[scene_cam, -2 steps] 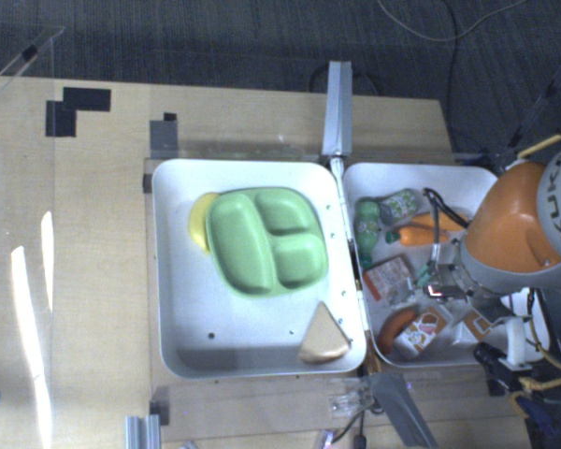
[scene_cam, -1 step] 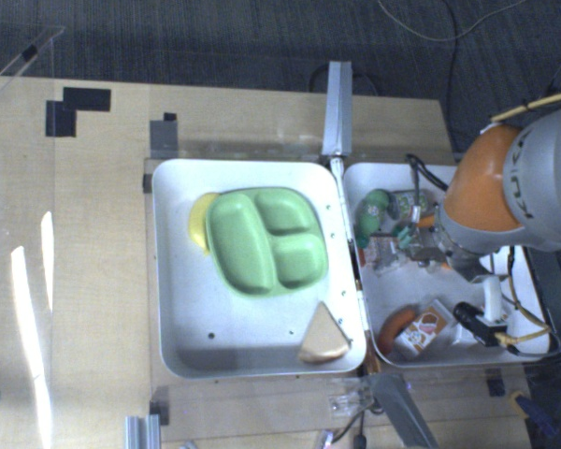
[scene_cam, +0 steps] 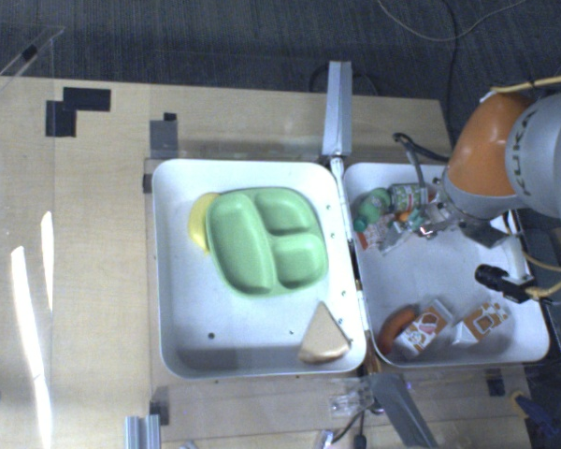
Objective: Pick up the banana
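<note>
The yellow banana (scene_cam: 198, 221) lies in the left bin (scene_cam: 178, 344), at its left side. Most of it is hidden under a green divided plate (scene_cam: 265, 238), so just a curved yellow edge shows. My gripper (scene_cam: 402, 224) is low in the right bin (scene_cam: 449, 269), near its upper left corner, among small packaged items. It is well to the right of the banana, across the wall between the bins. The grey arm with its orange band (scene_cam: 484, 155) reaches in from the right.
A tan bread wedge (scene_cam: 324, 335) sits in the left bin's lower right corner. Beside the gripper in the right bin are a green item (scene_cam: 368, 208) and a can (scene_cam: 411, 195). Along the front are a red-brown sausage (scene_cam: 395, 324) and two small cartons (scene_cam: 432, 325) (scene_cam: 487, 318).
</note>
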You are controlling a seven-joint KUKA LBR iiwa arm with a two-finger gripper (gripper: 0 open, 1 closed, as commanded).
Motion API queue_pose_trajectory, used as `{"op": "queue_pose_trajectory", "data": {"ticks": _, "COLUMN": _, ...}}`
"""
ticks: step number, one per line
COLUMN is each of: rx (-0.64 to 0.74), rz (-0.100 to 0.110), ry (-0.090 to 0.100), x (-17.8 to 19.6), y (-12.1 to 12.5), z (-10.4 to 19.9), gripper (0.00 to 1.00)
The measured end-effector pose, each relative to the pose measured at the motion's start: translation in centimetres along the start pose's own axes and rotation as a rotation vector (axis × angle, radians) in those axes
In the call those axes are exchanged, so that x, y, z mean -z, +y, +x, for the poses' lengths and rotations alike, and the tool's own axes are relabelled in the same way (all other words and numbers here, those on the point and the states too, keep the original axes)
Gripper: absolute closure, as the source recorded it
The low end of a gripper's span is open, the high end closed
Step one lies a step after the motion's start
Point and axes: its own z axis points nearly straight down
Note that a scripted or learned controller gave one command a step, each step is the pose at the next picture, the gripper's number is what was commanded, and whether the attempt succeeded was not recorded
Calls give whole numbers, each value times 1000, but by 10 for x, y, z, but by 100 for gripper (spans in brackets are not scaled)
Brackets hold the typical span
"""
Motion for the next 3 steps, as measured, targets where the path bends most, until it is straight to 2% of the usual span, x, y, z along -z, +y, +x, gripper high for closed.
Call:
{"op": "queue_pose_trajectory", "data": {"ticks": 1, "rx": -304, "rz": 7, "ry": 3, "x": 12, "y": -69, "z": 44, "gripper": 0}}
{"op": "queue_pose_trajectory", "data": {"ticks": 2, "rx": -304, "rz": 7, "ry": 3, "x": 12, "y": -69, "z": 44, "gripper": 0}}
{"op": "queue_pose_trajectory", "data": {"ticks": 3, "rx": -135, "rz": -1, "ry": 1, "x": 0, "y": -18, "z": 5, "gripper": 0}}
